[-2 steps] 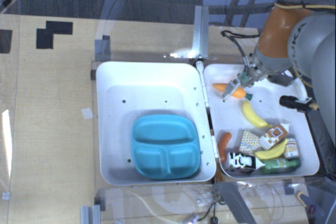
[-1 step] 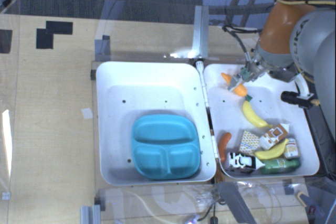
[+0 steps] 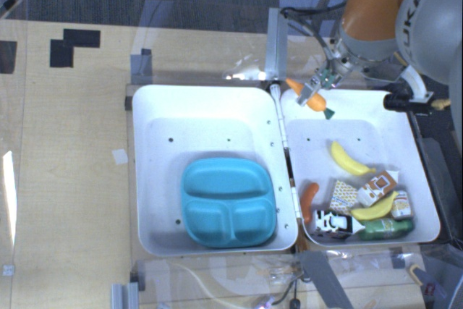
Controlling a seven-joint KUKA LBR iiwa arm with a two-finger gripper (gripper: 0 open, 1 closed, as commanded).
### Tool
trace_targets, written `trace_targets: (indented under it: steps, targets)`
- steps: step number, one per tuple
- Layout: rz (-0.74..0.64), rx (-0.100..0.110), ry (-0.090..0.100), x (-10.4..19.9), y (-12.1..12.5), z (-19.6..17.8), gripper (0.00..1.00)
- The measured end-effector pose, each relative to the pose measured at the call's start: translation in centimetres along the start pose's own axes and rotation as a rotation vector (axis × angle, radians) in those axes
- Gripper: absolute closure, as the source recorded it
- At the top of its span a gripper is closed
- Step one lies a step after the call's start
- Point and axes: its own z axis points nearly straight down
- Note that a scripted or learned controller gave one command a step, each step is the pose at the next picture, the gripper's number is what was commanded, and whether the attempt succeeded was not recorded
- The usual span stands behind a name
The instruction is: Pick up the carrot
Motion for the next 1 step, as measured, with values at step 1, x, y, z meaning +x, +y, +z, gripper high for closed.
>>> trace_targets:
  steps: [1]
  targets:
    - [-0.168, 0.000, 0.000, 0.29, -0.66, -5.14, 1.00]
